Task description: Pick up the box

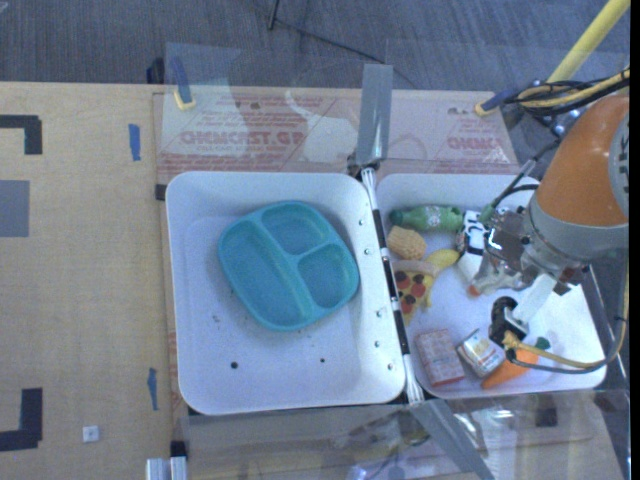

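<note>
Approaching is judged unfinished: the grey gripper (pixel 485 273), its opening not discernible, should be lowered onto the pale pink rectangular box (pixel 440 356) at its seven o'clock.

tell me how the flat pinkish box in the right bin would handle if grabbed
The flat pinkish box looks small and thin, so probably light. Its straight edges suggest it is stiff and won't roll. It lies flat near the white right bin's front wall, so a push may wedge it.
</note>
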